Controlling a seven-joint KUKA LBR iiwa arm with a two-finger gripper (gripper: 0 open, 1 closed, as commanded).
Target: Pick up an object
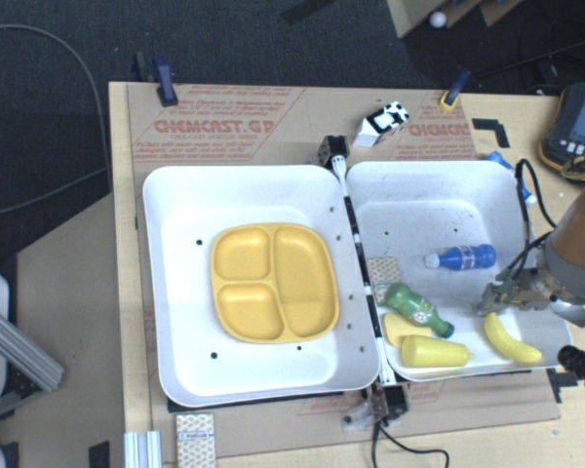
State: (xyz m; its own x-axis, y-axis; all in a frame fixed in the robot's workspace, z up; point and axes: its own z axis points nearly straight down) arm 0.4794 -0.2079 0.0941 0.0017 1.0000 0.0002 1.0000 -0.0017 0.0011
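Observation:
The right bin (pixel 439 188) holds a blue bottle (pixel 461 257) lying on its side, a green bottle (pixel 417 309), a yellow block-like object (pixel 431 350) near the front wall and a banana (pixel 509 339) at the front right. My gripper (pixel 508 294) reaches in from the right edge, low over the bin's right side, just above the banana's upper end and to the right of the blue bottle. Nothing shows between its fingers. The left bin (pixel 175 222) carries a yellow divided plate (pixel 273 282).
A small black-and-white object (pixel 384 121) lies on the cardboard bench top behind the bins. Clamps sit at the back edge (pixel 162 80). A cable (pixel 523 191) runs over the right bin's right wall. A small patterned patch (pixel 382 268) lies in the right bin.

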